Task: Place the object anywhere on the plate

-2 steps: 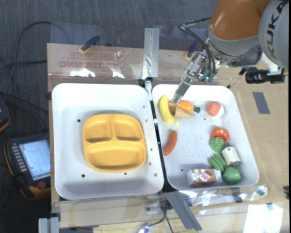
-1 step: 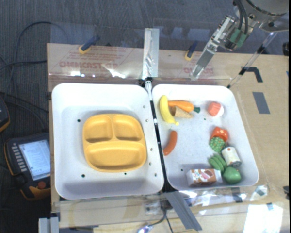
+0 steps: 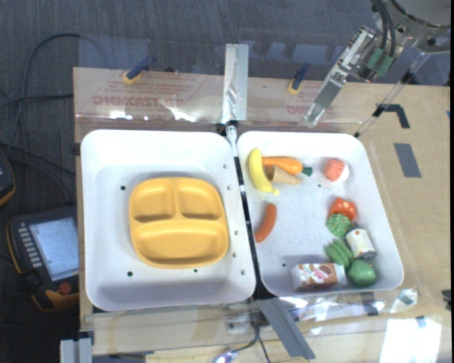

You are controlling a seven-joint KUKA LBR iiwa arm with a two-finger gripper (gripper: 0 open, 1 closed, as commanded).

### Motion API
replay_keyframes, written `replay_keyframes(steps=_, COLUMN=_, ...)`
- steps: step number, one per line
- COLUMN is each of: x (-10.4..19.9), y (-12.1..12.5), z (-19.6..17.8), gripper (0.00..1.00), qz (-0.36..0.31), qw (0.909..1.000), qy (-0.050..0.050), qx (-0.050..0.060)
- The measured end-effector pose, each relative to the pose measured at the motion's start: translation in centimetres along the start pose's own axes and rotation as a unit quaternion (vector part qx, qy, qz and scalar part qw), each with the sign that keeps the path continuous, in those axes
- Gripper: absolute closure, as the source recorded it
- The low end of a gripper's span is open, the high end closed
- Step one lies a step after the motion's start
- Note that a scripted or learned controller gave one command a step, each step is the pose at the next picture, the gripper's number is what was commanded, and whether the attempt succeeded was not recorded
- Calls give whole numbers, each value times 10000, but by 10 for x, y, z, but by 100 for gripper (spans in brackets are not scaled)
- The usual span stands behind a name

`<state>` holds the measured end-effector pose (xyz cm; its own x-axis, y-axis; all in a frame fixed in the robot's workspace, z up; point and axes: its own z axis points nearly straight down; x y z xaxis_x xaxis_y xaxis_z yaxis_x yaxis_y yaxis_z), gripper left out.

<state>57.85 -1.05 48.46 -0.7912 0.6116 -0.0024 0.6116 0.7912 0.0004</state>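
Lower left: yellow plate (image 3: 179, 221) sits bare in left bin (image 3: 98, 203); right bin (image 3: 378, 195) holds banana (image 3: 258, 171), carrot (image 3: 284, 165) and other toy food; upper right: gripper (image 3: 318, 112) hovers above the back rim, finger state unreadable.

Count: two shallow white plastic bins, left bin (image 3: 91, 203) and right bin (image 3: 378, 195), side by side on the counter.

Left bin: one yellow-orange compartment plate (image 3: 178, 221), three sections.

Right bin, ten items:
- one yellow banana (image 3: 256, 171)
- one orange carrot (image 3: 284, 165)
- one tan wedge-shaped piece (image 3: 285, 178), kind unclear
- one reddish sausage (image 3: 265, 222)
- one round orange-red fruit (image 3: 334, 169)
- one red tomato-like piece (image 3: 343, 207)
- one small white can (image 3: 359, 243)
- one small printed carton (image 3: 316, 276)
- two green leafy or pod-like vegetables (image 3: 338, 224)
- one round green fruit (image 3: 362, 273)

Two blue-and-yellow clamps (image 3: 136, 69) at the back edge.
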Motion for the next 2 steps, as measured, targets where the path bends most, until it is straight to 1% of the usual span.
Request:
replay_keyframes(steps=1, x=-3, y=-9, z=0, gripper=0, qz=118, qw=9999, qy=2, qx=-1)
replay_keyframes(steps=2, x=16, y=-20, z=0, gripper=0, qz=410, qw=9992, qy=1, qx=-3)
